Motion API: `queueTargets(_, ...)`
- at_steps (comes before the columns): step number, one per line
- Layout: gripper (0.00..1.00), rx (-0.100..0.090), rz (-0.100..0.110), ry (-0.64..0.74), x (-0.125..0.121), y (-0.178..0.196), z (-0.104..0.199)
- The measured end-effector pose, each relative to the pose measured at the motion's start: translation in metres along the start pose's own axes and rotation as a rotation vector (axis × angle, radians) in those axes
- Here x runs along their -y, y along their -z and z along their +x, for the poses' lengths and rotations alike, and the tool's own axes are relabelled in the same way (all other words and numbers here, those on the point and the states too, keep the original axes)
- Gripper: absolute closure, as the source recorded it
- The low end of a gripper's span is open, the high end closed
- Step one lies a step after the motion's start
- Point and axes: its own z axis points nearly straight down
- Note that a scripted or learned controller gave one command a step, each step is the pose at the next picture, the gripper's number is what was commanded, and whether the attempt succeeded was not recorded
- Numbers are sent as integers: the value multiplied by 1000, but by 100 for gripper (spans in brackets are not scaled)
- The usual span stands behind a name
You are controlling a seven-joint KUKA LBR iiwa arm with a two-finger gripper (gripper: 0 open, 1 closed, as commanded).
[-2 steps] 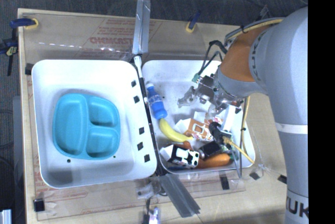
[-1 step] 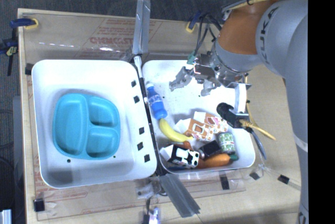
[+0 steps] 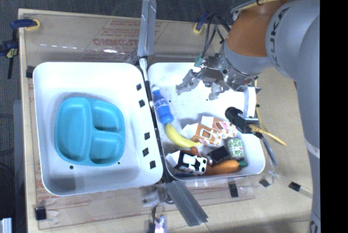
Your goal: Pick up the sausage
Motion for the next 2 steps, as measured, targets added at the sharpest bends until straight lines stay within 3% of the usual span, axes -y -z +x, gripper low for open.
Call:
queueTargets(1, 0, 0, 5, 2, -25, -99, -52)
queueTargets(2, 0, 0, 0, 190, -64, 1, -66)
